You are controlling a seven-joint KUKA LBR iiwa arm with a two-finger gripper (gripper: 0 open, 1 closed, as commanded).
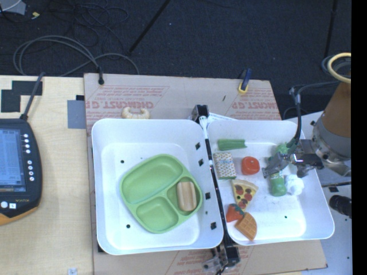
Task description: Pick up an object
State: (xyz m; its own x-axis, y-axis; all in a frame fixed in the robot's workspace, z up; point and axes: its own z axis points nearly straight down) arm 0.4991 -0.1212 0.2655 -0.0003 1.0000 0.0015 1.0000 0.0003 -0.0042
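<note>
My gripper reaches in from the right and hangs over the right side of the right bin. Directly below and in front of it lies a green object, with a white object touching it on the right. A small green piece shows just behind the gripper. Further left in the same bin are a red tomato, a pizza slice, a small printed packet, a long green vegetable, a red strawberry-like piece and an orange wedge.
The left bin holds a green divided plate with a tan bun in its right compartment. A teach pendant lies on the bench at far left. A beige ring rests behind the left bin.
</note>
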